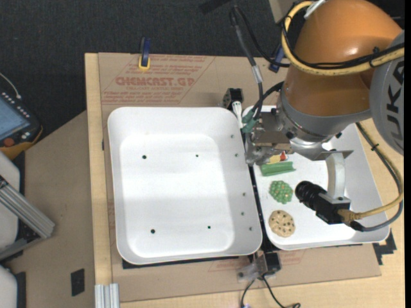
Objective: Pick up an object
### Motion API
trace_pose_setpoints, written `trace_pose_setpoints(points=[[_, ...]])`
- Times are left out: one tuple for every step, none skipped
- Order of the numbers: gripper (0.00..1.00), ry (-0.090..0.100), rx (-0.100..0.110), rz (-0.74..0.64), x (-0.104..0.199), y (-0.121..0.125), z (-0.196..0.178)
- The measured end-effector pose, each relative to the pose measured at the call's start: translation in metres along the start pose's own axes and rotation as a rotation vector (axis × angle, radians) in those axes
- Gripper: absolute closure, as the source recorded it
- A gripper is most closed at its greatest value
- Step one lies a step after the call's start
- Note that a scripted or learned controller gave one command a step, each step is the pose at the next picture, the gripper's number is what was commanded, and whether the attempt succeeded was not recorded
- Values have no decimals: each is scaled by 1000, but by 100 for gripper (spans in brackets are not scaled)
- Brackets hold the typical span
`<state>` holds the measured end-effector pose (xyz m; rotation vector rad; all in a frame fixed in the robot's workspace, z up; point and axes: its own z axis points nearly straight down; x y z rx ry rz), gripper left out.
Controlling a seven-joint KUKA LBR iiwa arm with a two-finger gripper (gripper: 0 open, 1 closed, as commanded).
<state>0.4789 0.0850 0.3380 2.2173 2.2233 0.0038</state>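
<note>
- The claw (pixel 264 147) sits low over the left edge of the right bin (pixel 359 226), near its far left corner; the arm's bulk hides its tips, so I cannot tell whether it is open, closed or gripping anything.
- Just in front of the claw lies a green bar-shaped piece (pixel 277 168), flat on the bin floor, with a small red bit (pixel 282 156) at its far side.
- Nearer the front along the same left edge sit a green bumpy round object (pixel 280 190) and then a tan speckled cookie-like disc (pixel 282 222), each apart from the other.
- A black cylindrical part on a white bracket (pixel 319 201) hangs over the middle of the right bin, just beside the green round object, and a yellow hose runs off from it toward the right.
- The orange and grey arm (pixel 334 63) covers the far half of the right bin.
- The left bin (pixel 128 236) shows a bare white floor with four small dark dots.
- Both bins rest on a brown cardboard sheet (pixel 160 76) with red lettering, held at its far edge by a blue and yellow clamp (pixel 145 54), on the surface.
- Dark carpet (pixel 77 18) lies beyond.
</note>
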Motion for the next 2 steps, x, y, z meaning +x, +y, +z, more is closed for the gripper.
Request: trace_pose_setpoints(points=[[100, 1, -1, -1, 50, 1, -43], [100, -1, -2, 6, -21, 1, -68]])
